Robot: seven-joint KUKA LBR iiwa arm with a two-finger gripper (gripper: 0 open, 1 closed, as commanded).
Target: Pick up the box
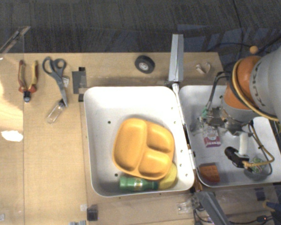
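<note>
Grey arm [271,78] w/ orange band, black cables looping round the wrist.

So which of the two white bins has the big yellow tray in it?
The left bin, the larger one farther from the arm. The yellow divided tray lies in it, over a green bottle. The right bin holds a small brown box instead.
</note>
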